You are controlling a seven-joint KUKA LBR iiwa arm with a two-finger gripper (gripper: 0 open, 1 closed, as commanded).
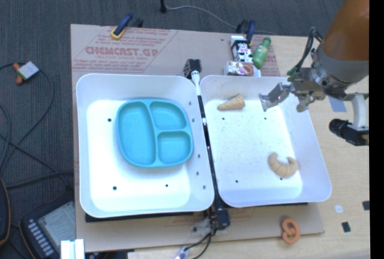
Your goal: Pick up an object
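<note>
**Two pastries in the right bin, gripper hanging over its far right edge**

Two white bins sit side by side on a cardboard sheet. The left bin holds a blue divided plate, which lies flat near the bin's middle with its three compartments facing up. The right bin holds two pale brown food pieces. A cone-shaped pastry lies near the far wall, toward the left side of that bin. A curved croissant lies toward the near right corner, well apart from the cone.

The grey arm with its orange band comes in from the right. Its gripper hangs over the far right part of the right bin, to the right of the cone pastry and apart from it. How far the gripper is open cannot be told from this angle, and nothing can be seen held in it.

Beyond the bins, a green bottle lies on the cardboard beside a small printed packet. An orange ring rests on the bench near the right bin's near edge.
</note>
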